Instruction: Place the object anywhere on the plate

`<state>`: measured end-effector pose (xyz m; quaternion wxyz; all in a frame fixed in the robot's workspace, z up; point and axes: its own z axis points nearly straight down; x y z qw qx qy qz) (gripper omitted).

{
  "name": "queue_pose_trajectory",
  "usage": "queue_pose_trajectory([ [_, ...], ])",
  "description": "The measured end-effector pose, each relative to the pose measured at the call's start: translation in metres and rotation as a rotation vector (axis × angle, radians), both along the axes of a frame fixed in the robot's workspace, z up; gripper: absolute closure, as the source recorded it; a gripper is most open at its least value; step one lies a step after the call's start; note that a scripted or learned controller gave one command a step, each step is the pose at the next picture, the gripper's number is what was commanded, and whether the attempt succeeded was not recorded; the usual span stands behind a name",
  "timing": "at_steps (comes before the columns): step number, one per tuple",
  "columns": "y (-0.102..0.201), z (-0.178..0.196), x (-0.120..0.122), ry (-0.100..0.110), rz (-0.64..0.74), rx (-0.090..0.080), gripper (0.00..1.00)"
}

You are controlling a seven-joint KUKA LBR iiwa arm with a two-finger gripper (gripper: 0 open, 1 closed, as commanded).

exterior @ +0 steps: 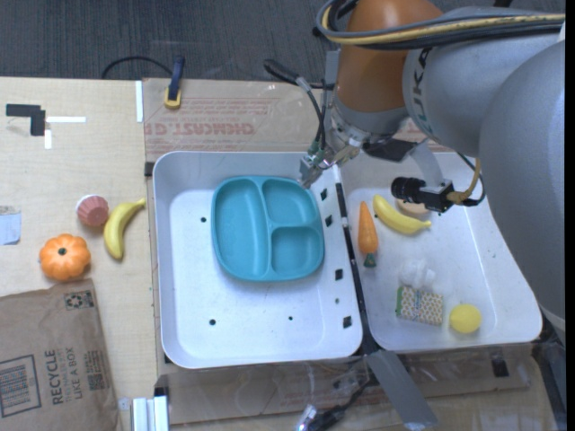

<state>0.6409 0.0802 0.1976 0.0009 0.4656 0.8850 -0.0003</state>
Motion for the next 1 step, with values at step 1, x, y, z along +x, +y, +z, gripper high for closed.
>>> queue_pose_trajectory([
  [1, 0.0326, -0.0062, -0.078, 0.003, 0.093, 0.0, 1.0],
])
